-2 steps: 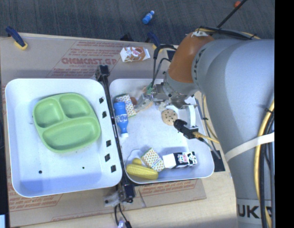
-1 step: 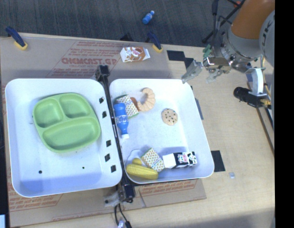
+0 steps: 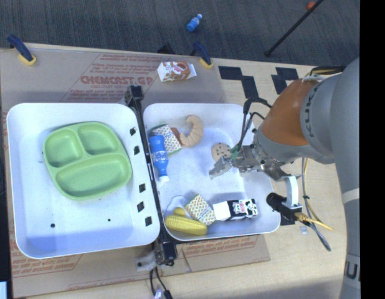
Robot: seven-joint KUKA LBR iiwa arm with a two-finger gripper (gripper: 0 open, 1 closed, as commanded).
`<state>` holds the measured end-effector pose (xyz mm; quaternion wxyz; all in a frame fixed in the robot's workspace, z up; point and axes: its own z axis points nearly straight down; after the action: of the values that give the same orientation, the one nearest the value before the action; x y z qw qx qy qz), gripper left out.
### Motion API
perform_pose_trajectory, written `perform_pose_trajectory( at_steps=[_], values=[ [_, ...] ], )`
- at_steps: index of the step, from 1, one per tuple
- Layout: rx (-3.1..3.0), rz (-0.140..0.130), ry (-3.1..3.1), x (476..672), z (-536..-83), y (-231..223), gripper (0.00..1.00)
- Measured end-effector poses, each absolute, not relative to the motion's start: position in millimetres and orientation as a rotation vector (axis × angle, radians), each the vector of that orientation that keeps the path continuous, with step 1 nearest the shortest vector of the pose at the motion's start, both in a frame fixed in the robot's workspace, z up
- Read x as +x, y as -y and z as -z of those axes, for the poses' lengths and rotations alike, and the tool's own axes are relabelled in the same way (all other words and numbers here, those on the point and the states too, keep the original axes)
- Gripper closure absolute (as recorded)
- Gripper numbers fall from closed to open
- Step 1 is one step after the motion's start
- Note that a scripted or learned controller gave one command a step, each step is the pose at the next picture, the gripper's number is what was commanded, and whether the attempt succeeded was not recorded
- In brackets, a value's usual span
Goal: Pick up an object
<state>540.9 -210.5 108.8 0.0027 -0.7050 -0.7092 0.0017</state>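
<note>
Trouble could come from the right bin [image 3: 180,114] wall: the gripper [image 3: 220,169] hangs low over bare floor and might close on nothing. I cannot tell how wide it is; nothing sits in it. Nearest is the cookie [image 3: 221,149], just beside it; the croissant [image 3: 193,129] lies farther off.

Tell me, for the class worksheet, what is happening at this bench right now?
A grey KUKA arm with an orange band reaches in from the right, its gripper low over the right bin. That bin holds a croissant, a blue bottle, a cookie, a corn cob, a patterned packet and a black-and-white toy cow. Nothing shows between the fingers. The left bin holds a green divided plate.
</note>
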Motion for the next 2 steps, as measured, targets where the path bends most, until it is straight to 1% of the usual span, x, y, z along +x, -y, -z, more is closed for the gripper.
perform_pose_trajectory(
  at_steps=[1,2],
  values=[
    [-2.209,-0.004,2.227,560.6,-91.3,161.2,0.00],
    [-2.213,-0.004,2.229,570.8,-91.9,93.7,0.00]
  ],
)
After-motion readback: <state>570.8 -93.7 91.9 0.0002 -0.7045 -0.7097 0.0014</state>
